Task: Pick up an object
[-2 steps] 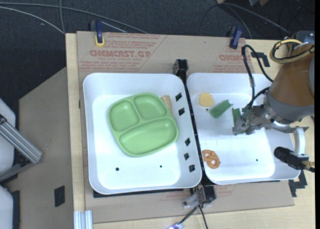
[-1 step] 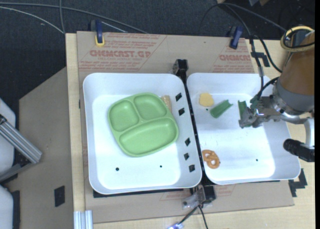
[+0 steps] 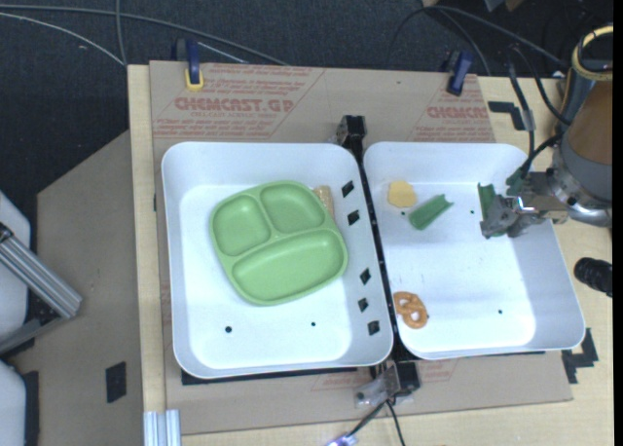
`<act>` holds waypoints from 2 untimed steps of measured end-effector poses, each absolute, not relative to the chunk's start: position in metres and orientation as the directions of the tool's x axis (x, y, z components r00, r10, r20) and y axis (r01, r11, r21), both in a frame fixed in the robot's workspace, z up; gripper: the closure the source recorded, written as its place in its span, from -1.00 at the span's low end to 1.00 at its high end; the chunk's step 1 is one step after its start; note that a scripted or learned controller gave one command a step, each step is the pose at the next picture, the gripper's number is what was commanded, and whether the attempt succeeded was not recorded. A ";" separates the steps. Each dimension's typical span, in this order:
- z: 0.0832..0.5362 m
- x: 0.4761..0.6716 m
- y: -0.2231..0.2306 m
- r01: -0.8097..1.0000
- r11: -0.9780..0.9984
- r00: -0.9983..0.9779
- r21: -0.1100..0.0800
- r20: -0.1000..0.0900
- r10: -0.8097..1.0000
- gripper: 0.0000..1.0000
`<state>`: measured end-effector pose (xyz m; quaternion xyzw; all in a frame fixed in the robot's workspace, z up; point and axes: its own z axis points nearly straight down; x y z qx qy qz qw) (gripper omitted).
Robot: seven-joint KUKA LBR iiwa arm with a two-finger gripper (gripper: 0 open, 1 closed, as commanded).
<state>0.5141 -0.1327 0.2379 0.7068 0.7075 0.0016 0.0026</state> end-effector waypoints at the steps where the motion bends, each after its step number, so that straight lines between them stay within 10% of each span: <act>1: 0.246 0.516 -0.083 1.000 0.005 -0.005 0.003 0.001 1.000 1.00; 2: 0.251 0.518 -0.034 1.000 0.007 -0.007 0.002 0.002 1.000 1.00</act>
